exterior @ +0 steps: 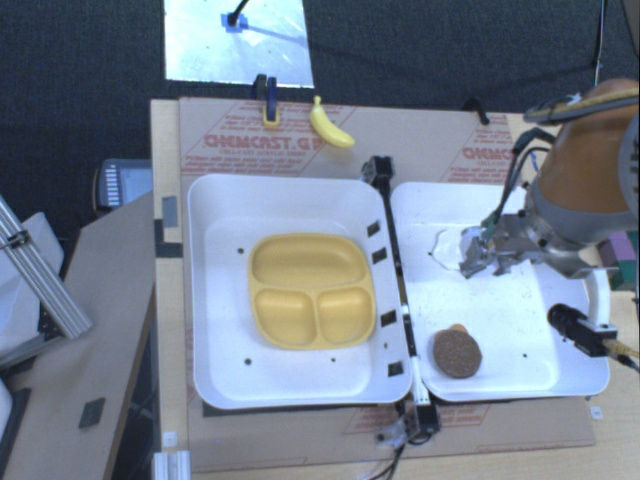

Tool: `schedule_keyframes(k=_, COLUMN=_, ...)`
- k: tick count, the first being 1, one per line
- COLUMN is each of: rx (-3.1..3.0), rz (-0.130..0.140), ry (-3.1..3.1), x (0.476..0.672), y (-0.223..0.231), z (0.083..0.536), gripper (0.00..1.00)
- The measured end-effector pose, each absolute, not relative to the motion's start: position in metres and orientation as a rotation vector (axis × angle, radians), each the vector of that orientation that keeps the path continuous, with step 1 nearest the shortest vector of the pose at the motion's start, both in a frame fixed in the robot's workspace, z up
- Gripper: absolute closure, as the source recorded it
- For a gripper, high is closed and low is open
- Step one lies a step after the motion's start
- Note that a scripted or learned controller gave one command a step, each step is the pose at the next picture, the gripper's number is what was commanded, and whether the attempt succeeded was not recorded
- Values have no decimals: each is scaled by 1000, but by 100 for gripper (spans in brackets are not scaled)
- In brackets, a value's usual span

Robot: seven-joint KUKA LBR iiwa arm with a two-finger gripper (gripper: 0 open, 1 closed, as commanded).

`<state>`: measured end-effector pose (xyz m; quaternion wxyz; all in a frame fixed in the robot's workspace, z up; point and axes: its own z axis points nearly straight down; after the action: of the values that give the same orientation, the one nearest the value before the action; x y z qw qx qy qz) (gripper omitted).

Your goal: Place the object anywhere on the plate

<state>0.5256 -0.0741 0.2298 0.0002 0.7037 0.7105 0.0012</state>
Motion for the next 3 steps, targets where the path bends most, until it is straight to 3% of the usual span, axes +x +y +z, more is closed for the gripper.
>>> schedule_keyframes(k=2, rx=2210, rz=6, ry=2233, x=551, y=40, z=235, gripper=100)
schedule_keyframes(k=3, rx=2211, rz=2, ry=2234, x=552, y=94, z=221, gripper=100)
